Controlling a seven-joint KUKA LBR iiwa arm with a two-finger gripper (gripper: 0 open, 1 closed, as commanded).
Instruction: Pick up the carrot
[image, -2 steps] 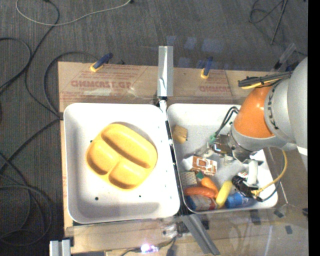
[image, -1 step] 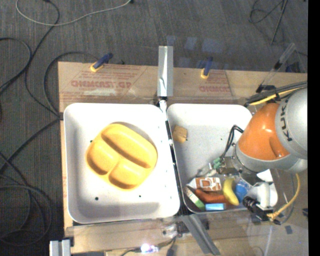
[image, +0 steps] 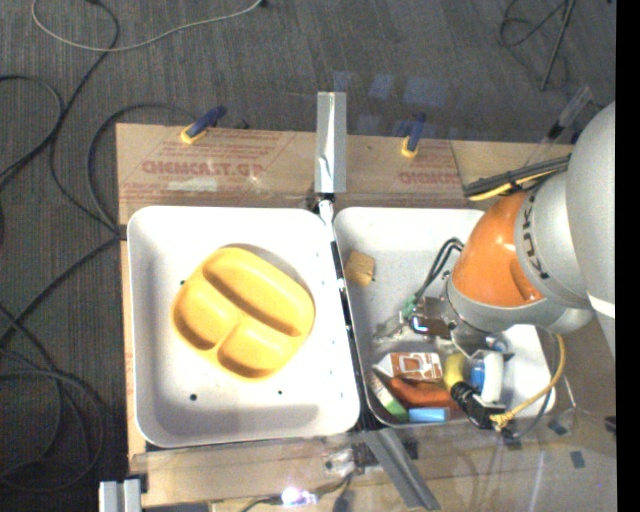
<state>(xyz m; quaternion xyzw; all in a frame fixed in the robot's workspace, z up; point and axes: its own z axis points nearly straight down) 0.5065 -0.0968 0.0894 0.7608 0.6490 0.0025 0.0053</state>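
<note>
The carrot (image: 415, 392) appears to be the orange-red piece lying low in the right bin (image: 400, 232), near its front wall, half buried in a heap of small things; only part of its length shows, so its full shape and which way it tapers cannot be told; it looks like a toy, so I judge it light, stiff and rather smooth, likely to slip or roll if pinched near a tip, and best taken across its thick middle where the sides run most nearly parallel; that middle is crowded, with a brown-and-white packet (image: 414, 365) lying over its upper edge, a blue block (image: 428, 414) just beside it toward the front wall, a green piece (image: 390, 405) to its left and a yellow piece (image: 455, 370) to its right, so a clean pinch may drag neighbours along; the gripper (image: 432, 322) sits above and slightly behind the heap, under the orange band of the arm (image: 520, 265), which reaches in from the right and hides much of the bin; the carrot lies just forward of the tool, near but seemingly apart from it; whether the tool is wide, narrow or holding anything I cannot tell; a small tan block (image: 360, 266) rests apart near the bin's back left corner; the left bin (image: 150, 330) holds a large yellow moulded shape (image: 245, 310).
</note>
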